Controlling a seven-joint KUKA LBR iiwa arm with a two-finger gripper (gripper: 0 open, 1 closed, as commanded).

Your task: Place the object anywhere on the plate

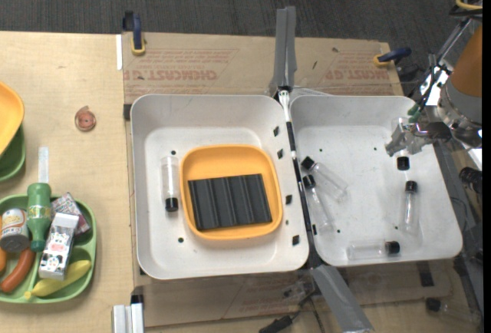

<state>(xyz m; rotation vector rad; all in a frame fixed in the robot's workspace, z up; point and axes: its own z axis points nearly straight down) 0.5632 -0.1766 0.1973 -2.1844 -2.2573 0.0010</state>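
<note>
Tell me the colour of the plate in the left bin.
Orange plate, with a dark grey ribbed pad on it; clearest in the camera view.

An orange plate (230, 159) bearing a dark ribbed slab (229, 199) is seen in the left bin; clear black-capped tubes (409, 205) are scattered in the right.

Single fixed cam above bench, looking down at a slant (arm side at right), wide enough to frame both white bins (146, 193).
</note>
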